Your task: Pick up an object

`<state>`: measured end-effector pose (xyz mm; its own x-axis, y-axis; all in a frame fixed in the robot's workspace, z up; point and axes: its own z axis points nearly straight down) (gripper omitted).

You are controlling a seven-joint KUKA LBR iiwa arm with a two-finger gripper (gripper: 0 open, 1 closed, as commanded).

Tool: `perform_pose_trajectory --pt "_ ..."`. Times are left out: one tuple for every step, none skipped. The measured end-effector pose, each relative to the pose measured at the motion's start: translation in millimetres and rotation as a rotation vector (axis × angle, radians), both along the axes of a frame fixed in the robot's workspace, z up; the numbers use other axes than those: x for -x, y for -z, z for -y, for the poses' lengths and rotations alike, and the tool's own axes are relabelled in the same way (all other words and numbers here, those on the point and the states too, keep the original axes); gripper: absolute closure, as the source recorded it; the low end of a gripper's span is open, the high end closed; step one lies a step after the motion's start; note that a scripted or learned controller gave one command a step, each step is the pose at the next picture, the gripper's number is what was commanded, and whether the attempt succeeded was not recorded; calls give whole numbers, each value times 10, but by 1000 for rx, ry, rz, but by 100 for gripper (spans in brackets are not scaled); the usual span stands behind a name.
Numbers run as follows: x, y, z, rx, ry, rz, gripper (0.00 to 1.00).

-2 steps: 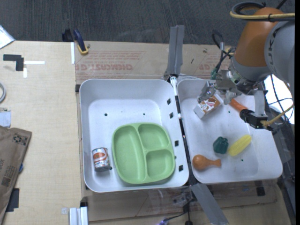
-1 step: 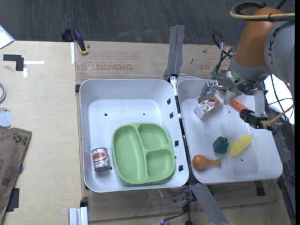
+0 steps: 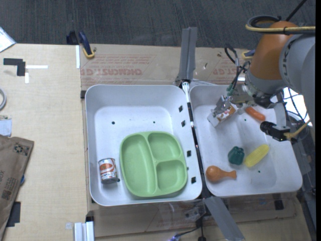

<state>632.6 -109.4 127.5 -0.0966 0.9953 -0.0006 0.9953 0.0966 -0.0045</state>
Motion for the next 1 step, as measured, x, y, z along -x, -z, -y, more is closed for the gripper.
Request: perform_pose_trajectory --pt "-189 207 118 -10 46 -8 0"
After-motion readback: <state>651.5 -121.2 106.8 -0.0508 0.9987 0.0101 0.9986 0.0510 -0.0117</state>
